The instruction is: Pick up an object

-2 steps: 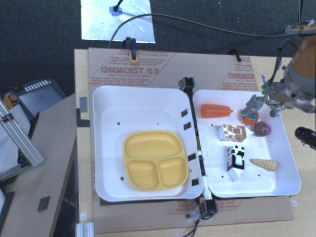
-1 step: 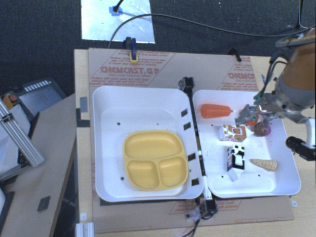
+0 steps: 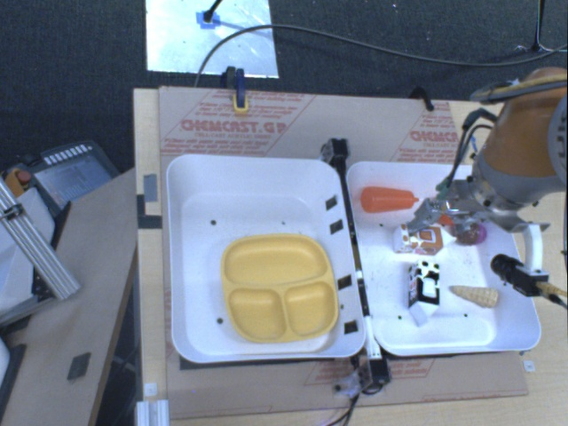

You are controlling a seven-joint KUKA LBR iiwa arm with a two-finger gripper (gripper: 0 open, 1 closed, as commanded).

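Note:
The right bin [image 3: 510, 334] holds an orange carrot [image 3: 388, 200] at its far left and a small white and orange box [image 3: 419, 239] near the middle. A black and white carton [image 3: 426, 285] lies in front of the box. A tan cone [image 3: 475, 296] lies to the carton's right, and a small purple and red item [image 3: 469, 232] sits partly under the wrist. My gripper [image 3: 441, 212] hangs low over the right bin, just above and right of the small box, between the carrot and the purple item. Nothing shows between its tips.
A yellow divided plate [image 3: 280, 287] lies in the left bin [image 3: 191, 238]. A black divider strip [image 3: 348, 238] runs between the two bins. The grey and orange arm [image 3: 524, 140] covers the right bin's far right corner.

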